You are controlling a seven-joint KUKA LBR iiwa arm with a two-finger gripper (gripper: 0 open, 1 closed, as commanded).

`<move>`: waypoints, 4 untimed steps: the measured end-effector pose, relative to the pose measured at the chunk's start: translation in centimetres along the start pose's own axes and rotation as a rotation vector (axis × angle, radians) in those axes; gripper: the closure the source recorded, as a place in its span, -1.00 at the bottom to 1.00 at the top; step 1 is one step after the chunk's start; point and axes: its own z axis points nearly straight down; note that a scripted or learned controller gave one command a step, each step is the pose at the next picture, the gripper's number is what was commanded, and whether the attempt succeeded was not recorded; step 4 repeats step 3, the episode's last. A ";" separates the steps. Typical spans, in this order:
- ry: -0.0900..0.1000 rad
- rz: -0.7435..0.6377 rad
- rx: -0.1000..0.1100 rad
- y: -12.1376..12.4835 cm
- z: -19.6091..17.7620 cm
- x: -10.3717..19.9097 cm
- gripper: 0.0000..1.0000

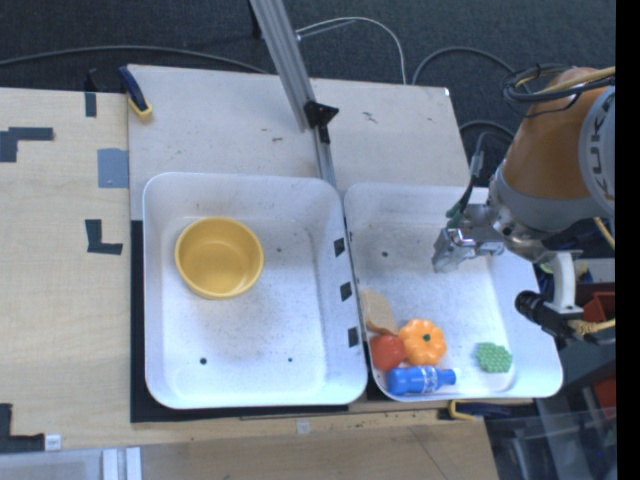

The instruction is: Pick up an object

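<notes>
Because the pumpkin (pixel 423 340), tomato (pixel 388 350) and blue bottle (pixel 421 379) crowded the right bin's (pixel 400 213) near corner, I hung the gripper (pixel 452 248) above them, jaws' state untellable.

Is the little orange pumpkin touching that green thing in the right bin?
Apart. The camera view shows bare white bin floor between the orange pumpkin and the green thing.

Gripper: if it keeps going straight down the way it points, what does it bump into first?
Most likely the bare floor of the right bin. The gripper points down over an open patch; the pumpkin and other toys lie nearer the front. Its height above the bin is hard to judge.
</notes>
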 end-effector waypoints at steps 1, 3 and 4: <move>0.001 -0.001 0.001 -1.1 -0.9 5.6 1.00; 0.000 -0.002 0.000 -3.1 -0.6 16.0 1.00; 0.000 -0.002 0.000 -3.1 -0.6 16.0 1.00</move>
